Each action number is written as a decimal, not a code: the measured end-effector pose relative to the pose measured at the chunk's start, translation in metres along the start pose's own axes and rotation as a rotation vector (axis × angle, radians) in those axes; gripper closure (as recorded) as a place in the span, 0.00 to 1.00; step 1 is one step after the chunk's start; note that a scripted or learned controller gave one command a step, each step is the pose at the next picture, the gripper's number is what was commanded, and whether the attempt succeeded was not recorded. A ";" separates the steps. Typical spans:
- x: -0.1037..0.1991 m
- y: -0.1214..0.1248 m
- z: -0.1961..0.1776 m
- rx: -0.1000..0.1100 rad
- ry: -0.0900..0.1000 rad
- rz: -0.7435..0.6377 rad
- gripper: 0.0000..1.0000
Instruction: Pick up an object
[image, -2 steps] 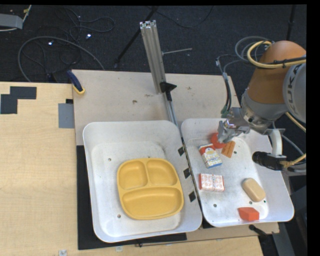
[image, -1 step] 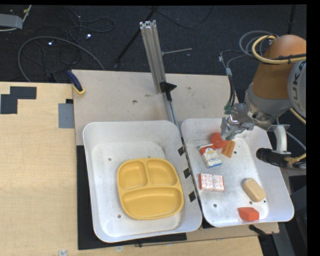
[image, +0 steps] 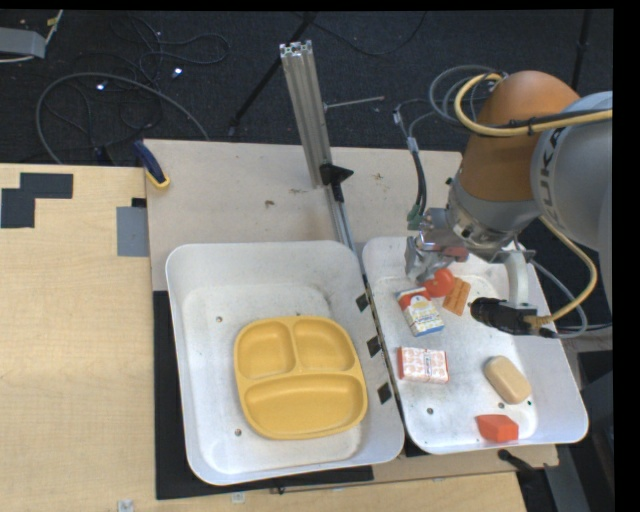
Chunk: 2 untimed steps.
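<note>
My gripper (image: 430, 258) hangs low over the far end of the right bin (image: 560, 415), under the orange wrist band. Just below it lie a small red piece (image: 438, 286) and an orange block (image: 458, 296), close together. A white, blue and red carton (image: 423, 315) rests beside them toward the bin's left wall. Nearer the front are a pink and white box (image: 422, 365), a tan bread-like block (image: 507, 380) and a red wedge (image: 497, 428). I cannot make out whether the gripper touches the red piece.
The left bin (image: 200, 300) holds a yellow divided plate (image: 298, 376). A metal post (image: 310, 110) rises behind the bins. A black cable connector (image: 497, 313) lies over the right bin near the arm. Wooden bench (image: 70, 340) lies to the left.
</note>
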<state>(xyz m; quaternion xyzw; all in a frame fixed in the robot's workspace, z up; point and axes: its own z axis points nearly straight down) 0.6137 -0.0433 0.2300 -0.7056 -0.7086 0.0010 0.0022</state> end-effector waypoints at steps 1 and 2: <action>0.047 -0.006 0.009 0.000 0.000 0.000 1.00; 0.106 -0.008 0.017 0.002 0.000 -0.001 1.00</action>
